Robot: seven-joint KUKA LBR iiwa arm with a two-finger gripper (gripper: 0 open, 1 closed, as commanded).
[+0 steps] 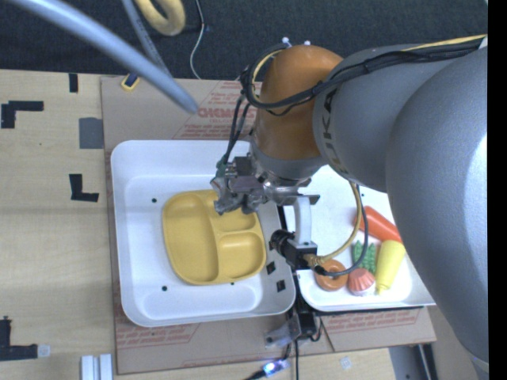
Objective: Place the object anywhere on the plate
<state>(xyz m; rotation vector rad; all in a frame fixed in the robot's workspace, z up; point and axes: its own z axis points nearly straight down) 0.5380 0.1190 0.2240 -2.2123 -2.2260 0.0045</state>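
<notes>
Grey arm point(428, 141); orange band point(289, 101); black cables point(238, 125).

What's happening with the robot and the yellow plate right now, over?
Tool low over yellow plate's upper right rim. Plate sits in left bin. Toy carrot, corn and other toy food in right bin. Nothing blocking plate.
</notes>
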